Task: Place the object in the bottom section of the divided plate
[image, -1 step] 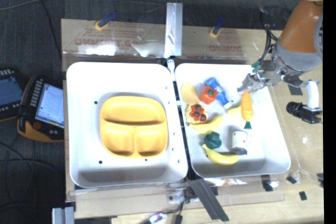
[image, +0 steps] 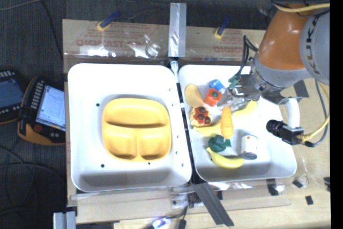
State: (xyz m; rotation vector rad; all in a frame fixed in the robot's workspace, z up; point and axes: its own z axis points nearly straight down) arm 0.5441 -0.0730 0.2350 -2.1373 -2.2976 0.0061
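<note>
The divided plate (image: pixel 136 128) is yellow and lies flat in the middle of the left bin (image: pixel 86 169), with one wide section toward the bin's far edge and two smaller sections toward its near edge. All three sections are bare.

The toys to be moved lie in the right bin (image: pixel 284 166). An orange carrot (image: pixel 227 122) lies near the bin's centre, pointing from far to near. Just left of it a small red and yellow toy (image: pixel 200 116) sits close to the wall shared with the left bin. A pale round piece (image: pixel 193 95) lies toward the far left corner, and beside it are a red-orange item (image: pixel 213 96) and a blue and white one (image: pixel 216 85). Toward the near edge lie a yellow banana (image: pixel 226 160), a dark green piece (image: pixel 218 143) touching its upper side, and a small white cylinder (image: pixel 248 143) just right of them.

The gripper (image: pixel 239 93) is down in the far half of the right bin, just right of the red-orange and blue items and just beyond the far tip of the carrot. A yellow piece (image: pixel 245 108) shows right beneath it. Whether its fingers are open or closed cannot be told, and nothing can be seen held between them. The plate lies well apart from the gripper, across the wall between the bins.
</note>
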